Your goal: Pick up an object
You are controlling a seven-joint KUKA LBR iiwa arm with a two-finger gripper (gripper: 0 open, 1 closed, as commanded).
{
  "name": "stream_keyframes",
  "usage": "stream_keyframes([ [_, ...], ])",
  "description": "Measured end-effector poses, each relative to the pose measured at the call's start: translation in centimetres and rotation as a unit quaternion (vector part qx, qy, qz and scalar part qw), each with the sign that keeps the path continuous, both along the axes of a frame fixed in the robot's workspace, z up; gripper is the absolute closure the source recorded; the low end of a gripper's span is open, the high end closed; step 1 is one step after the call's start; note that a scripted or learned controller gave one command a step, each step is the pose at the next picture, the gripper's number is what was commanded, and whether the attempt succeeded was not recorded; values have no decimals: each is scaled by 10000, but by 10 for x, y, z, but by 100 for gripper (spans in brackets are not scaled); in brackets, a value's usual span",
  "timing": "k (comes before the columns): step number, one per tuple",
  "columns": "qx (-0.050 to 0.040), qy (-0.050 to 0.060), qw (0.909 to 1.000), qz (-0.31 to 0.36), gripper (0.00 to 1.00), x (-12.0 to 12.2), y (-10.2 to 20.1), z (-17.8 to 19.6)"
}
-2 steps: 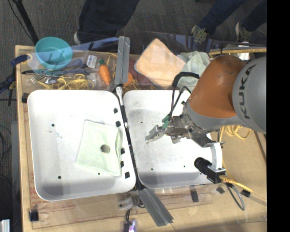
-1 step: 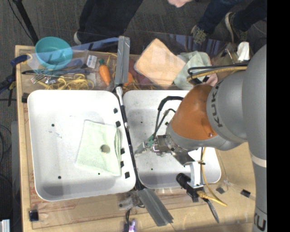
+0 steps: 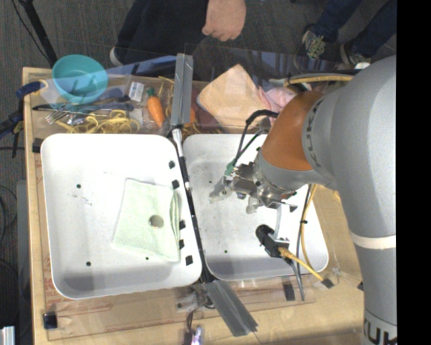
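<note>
Bench front: a grey metal bracket (image 3: pixel 225 306) lies at the near edge, between the two bins.

Left bin (image 3: pixel 67 269): white and shallow. A pale green cloth (image 3: pixel 138 219) lies flat on its floor toward the right wall, with a small round grey object (image 3: pixel 156 221) resting on the cloth.

Right bin (image 3: pixel 209 249): white, floor speckled with dark marks. The gripper (image 3: pixel 225 189) hangs over the middle of this bin, pointing left. Its fingers stand slightly apart, with nothing between them and no object touching them. A black connector (image 3: pixel 266 239) with a yellow cable (image 3: pixel 303 259) hangs below the wrist.

Arm (image 3: pixel 357 135): grey, with an orange band (image 3: pixel 293 135) above the wrist, entering from the right and covering the right bin's far right side.

Bench rear: a teal bowl (image 3: pixel 79 77) at the far left, yellow rubber bands (image 3: pixel 108 122) just beside it, an orange carrot (image 3: pixel 155 110), and a peach cloth (image 3: pixel 232 98) behind the right bin.

Beyond the bench: a person's hand (image 3: pixel 223 19).
</note>
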State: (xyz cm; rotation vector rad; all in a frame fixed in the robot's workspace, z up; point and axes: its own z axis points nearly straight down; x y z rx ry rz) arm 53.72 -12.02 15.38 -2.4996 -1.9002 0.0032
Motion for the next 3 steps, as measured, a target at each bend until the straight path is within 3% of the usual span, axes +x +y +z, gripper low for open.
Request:
stream_keyframes([
  [1, 4, -3, 9999, 165, 0, 21, -74, 60],
  [2, -1, -9, 9997, 255, 0, 117, -78, 136],
  [3, 11, 20, 9992, 397, 0, 119, -56, -36],
])
